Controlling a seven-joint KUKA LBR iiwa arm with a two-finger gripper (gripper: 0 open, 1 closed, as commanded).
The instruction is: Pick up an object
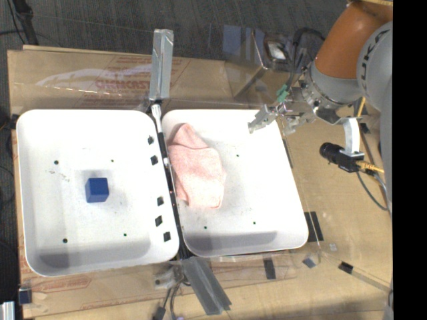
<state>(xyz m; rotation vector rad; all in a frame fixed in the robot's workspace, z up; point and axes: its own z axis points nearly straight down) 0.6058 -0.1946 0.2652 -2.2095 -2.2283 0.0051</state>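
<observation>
A crumpled pink cloth (195, 166) lies in the left half of the right bin (267, 192), close to the divider. A small blue cube (97, 189) sits in the middle of the left bin (40, 179). My gripper (261, 121) hovers over the far right corner of the right bin, up and to the right of the cloth and well apart from it. Nothing shows between its fingers.
A metal bar (161, 69) stands at the far end of the divider between the bins. Black clips (159, 202) line the divider. Cardboard (80, 79) underlies both bins, and the arm (347, 52) occupies the upper right.
</observation>
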